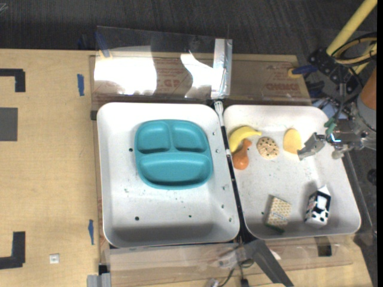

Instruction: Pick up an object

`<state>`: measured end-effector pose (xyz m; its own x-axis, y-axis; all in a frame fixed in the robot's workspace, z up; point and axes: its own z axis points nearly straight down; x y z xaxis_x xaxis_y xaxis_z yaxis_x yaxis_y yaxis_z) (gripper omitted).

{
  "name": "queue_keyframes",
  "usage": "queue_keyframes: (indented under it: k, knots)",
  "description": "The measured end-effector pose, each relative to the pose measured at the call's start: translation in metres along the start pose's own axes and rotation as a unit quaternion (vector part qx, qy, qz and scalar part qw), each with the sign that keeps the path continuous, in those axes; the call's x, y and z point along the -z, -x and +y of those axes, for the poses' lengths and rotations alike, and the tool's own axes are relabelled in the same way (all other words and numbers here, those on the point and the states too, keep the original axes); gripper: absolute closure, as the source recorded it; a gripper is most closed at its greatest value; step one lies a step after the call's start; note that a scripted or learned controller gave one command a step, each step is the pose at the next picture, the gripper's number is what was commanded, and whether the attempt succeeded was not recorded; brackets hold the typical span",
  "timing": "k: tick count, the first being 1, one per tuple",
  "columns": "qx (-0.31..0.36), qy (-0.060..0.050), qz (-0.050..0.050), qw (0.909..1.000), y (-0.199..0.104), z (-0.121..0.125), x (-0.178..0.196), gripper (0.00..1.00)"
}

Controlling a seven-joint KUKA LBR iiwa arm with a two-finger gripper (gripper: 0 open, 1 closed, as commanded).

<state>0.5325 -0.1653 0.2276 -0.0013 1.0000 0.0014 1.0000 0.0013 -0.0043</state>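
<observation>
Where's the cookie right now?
The cookie lies in the right bin, near its far edge, between the banana on its left and a yellow piece on its right.

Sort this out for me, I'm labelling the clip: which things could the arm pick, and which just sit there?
Candidates, right bin:
yellow banana
orange carrot-like piece
round speckled cookie
yellow rounded piece
patterned square block
black-and-white cow-print carton
gripper

Bystanders:
teal divided plastic tray
left white bin

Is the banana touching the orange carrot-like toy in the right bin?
Touching. In the camera view, the banana lies directly against the top of the orange toy, with no white bin floor between them.
</observation>
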Motion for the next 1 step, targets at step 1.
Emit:
queue_keyframes:
  k: [1]
  knots:
    - [-0.064,0.005,-0.001,0.9979,-0.0388,0.0345,-0.1408,0.00]
